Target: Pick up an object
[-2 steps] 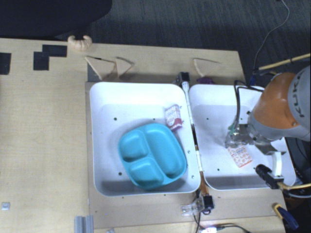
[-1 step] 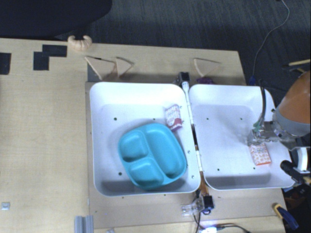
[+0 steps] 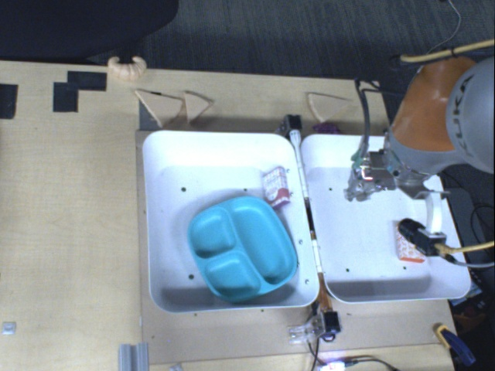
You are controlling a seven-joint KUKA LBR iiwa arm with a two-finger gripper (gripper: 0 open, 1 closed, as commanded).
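A blue divided plate (image 3: 244, 247) lies in the left bin (image 3: 166, 207), toward its front. A small red and white packet (image 3: 276, 186) rests just behind the plate, near the bin's right wall. In the right bin (image 3: 340, 277), a small orange and white object (image 3: 407, 250) lies near the right wall, partly under a black part attached to the arm. My gripper (image 3: 360, 188) hangs over the back left part of the right bin, above bare white floor, with nothing seen in it. It is well apart from the orange and white object.
The grey arm with its orange band (image 3: 429, 110) covers the right bin's back right corner. A ridge (image 3: 308, 207) divides the two bins. Cables (image 3: 456, 247) trail along the right side. Tan bench surface (image 3: 69, 230) spreads to the left.
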